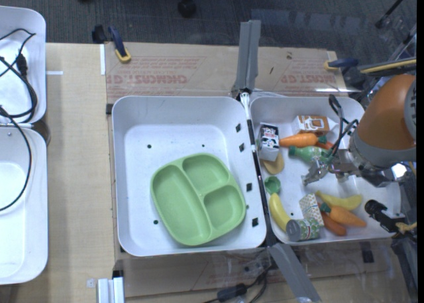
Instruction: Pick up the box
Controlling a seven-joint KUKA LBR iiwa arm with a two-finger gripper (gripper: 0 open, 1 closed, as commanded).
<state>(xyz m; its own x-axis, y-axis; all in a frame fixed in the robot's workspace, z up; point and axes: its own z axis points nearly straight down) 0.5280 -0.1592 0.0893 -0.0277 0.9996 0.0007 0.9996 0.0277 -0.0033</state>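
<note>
The tool (319,170) hangs over the middle of the right bin (260,106), clear of the toys; whether it is parted cannot be told. The box (268,140) stands near that bin's left wall, beside a carrot (299,140).

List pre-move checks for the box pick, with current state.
1. Box visible, at the far side of the right bin: ok.
2. Gripper above box: not ok, it is offset toward the bin's middle.
3. Box free of neighbours: cannot tell, carrot lies close beside it.
4. Target unambiguous: not ok, black-and-white carton is also boxlike.
5. Box lifted: not ok, it lies in the bin.
</note>
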